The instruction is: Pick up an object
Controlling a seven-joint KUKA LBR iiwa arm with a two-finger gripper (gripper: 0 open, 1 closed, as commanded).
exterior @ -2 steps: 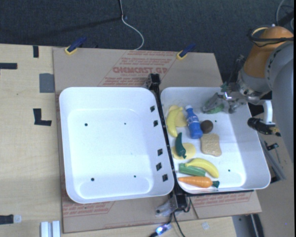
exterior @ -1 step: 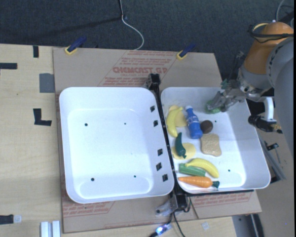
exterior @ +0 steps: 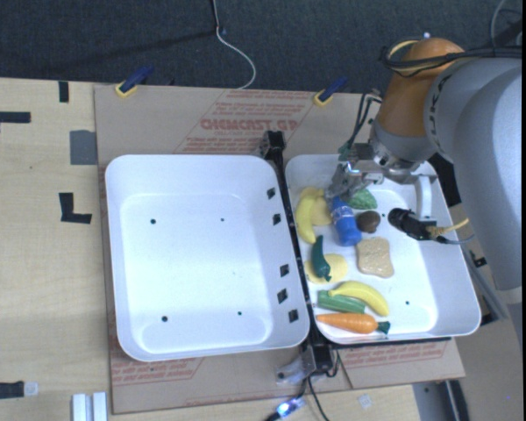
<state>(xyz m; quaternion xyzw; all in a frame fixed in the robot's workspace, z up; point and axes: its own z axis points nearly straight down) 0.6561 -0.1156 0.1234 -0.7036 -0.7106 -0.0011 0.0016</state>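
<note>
Because the toys crowd the right bin (exterior: 438, 310) toward its left wall, the gripper (exterior: 349, 182) hovers over the blue object (exterior: 344, 222) (finger state: cannot tell).

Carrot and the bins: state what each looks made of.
Carrot: likely moulded plastic toy, smooth and faintly glossy, flat uniform orange with a green tip. Bins: probably thin formed plastic, smooth white with soft sheen and rounded corners.

- Left bin (exterior: 193, 261): bare floor, open from above.
- Right bin (exterior: 438, 296): toys crowd its left half: bananas (exterior: 309, 213), blue bottle (exterior: 345, 222), carrot (exterior: 349, 323).
- Its right strip lies bare, but the arm (exterior: 473, 112) overhangs the far corner.
</note>
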